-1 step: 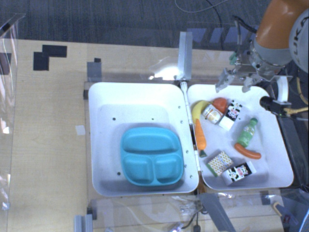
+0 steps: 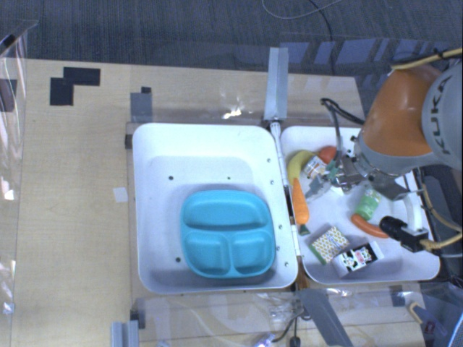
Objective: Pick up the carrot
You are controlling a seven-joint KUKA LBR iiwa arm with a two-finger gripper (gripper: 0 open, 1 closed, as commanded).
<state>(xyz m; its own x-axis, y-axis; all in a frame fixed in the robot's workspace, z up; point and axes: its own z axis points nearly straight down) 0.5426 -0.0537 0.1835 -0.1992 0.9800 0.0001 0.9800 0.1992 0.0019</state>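
The carrot (image 2: 299,202) is a long orange piece lying along the left wall of the right bin (image 2: 427,266), its length running near to far. My gripper (image 2: 324,181) hangs over the middle of that bin, just right of the carrot's far end and apart from it. Nothing can be seen held in it. The grey arm with its orange band (image 2: 401,121) comes in from the right and covers the bin's far right corner.
Beside the gripper lie a yellow banana (image 2: 295,163) and a red item (image 2: 328,152). A green bottle (image 2: 367,204), a shorter orange-red piece (image 2: 370,228), a checkered box (image 2: 329,243) and a black-and-white box (image 2: 357,257) fill the near right. The left bin (image 2: 155,194) holds a blue divided plate (image 2: 227,231).
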